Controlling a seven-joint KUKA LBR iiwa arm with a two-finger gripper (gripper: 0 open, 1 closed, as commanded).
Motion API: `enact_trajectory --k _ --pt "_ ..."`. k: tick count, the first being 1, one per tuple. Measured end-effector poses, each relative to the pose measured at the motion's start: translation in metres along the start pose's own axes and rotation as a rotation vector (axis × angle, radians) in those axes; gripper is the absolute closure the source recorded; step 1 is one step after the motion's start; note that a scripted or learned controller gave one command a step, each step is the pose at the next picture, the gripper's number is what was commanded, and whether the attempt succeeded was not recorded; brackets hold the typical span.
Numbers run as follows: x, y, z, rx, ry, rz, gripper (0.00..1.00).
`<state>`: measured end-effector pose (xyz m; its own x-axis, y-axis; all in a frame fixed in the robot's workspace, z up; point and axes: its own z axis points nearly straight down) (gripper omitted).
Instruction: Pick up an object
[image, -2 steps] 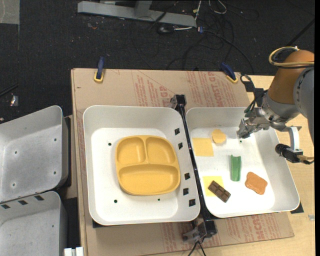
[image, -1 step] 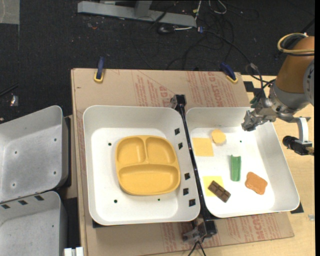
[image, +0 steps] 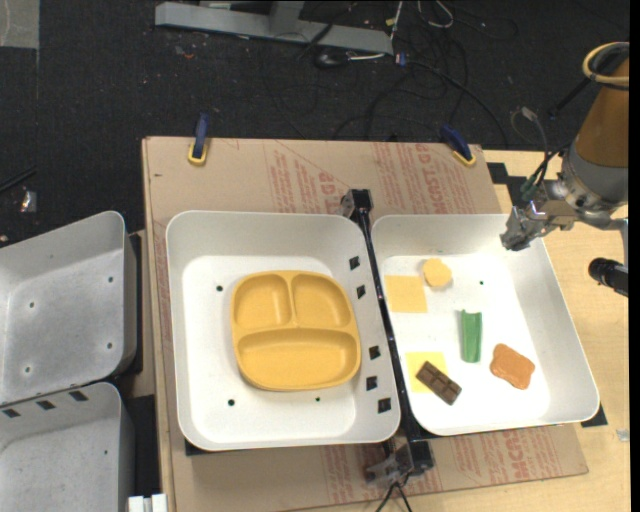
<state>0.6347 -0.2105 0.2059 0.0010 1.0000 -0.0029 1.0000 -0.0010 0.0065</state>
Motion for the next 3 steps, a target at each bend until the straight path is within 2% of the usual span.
enact_trajectory --k 1,2,3 --pt "-0.004 -0.007 -0.050 0.000 0.000 0.000 1.00" --pt "0.053 -0.014 -0.054 0.006 0.004 -0.008 1.00" --pt "0.109 -0.028 -0.041 0.009 0.004 -0.007 1.00"
